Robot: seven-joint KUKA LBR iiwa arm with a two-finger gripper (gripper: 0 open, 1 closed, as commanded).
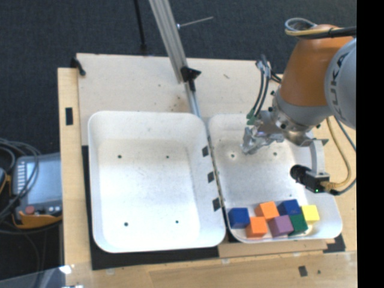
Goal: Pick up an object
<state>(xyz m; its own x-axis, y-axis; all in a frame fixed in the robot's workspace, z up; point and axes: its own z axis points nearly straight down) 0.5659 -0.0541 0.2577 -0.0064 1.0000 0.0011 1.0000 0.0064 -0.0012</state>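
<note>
Sitting in the near corner of the right bin [240, 161] is a huddle of small blocks: a blue block [239, 216], two orange blocks [268, 209] [257, 226], a purple block [279, 225], a green block [299, 222], a second blue block [290, 207] and a yellow block [310, 213]. They look like light, stiff cubes with flat faces, probably foam or wood, so none should crush or slip much. They sit touching one another, which leaves little room for fingers between them. The blue block at the left end and the yellow one at the right end have open sides and seem the easiest to take, pinched across two opposite flat faces. The hand [255, 141] hangs over the far part of the same bin, well apart from the blocks, with nothing between its fingers; whether they are spread or closed cannot be told from this slant. The left bin [150, 179] lies beside it on the desk [126, 77], and a metal rail [168, 29] leans above.
</note>
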